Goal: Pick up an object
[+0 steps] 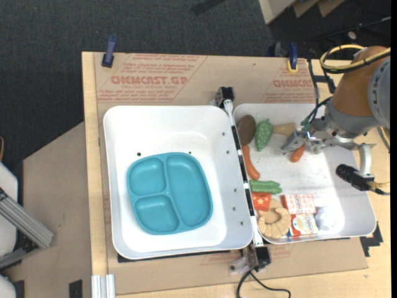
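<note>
Arm reaches in w/ the gripper [299,143] low in the right bin [347,225], far end. A small orange-red piece [298,153], prob. a toy carrot, sits right at the fingertips. It looks pinched between them, but the view is small there, so I can't tell for sure whether the fingers are clenched on it or just touching it.

Step in hand, as I judge it: the grasp itself, at or just after closing. Next move calls for a straight lift clear of the bin floor, slow enough to see if the piece comes up w/ it. If it stays down, re-center over it and close again.

Places, all relative to the gripper:
- green leafy toy [264,134]: just beside, toward the left bin [118,166]
- brown oval toy [246,128]: further that way, at the divider
- tan piece [284,129]: just beside, far side
- long orange sausage [249,162]: near side, by the divider
- green pea pod [263,185]: below that
- red block [261,201], round cookie-like toy [273,221], printed packet [304,213]: well apart, near end of the bin

Count: 2 bins, 1 blue divided plate [169,192] (3 sections) in the left bin, approx. 9 small toys in the right bin, 1 of each.
</note>
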`<move>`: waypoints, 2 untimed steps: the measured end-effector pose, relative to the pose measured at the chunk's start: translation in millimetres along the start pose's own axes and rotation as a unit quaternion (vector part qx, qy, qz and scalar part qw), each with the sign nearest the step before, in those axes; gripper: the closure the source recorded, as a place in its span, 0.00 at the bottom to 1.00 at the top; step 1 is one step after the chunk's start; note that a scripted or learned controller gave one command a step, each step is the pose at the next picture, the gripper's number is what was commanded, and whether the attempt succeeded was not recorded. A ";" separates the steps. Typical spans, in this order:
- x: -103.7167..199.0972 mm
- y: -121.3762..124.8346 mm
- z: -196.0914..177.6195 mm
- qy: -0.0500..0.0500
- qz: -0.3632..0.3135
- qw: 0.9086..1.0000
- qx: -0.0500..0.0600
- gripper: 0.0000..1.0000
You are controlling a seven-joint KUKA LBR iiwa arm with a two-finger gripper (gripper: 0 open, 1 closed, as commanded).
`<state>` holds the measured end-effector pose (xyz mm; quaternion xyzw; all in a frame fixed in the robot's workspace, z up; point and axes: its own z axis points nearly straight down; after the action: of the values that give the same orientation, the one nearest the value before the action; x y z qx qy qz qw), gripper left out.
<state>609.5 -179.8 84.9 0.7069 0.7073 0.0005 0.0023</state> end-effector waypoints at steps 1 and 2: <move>0.3 -0.3 -10.6 0.000 0.001 1.000 -0.001 1.00; 58.6 11.5 0.2 0.002 -0.002 1.000 0.002 1.00</move>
<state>621.0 -121.2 84.6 0.7052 0.7090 0.0002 -0.0006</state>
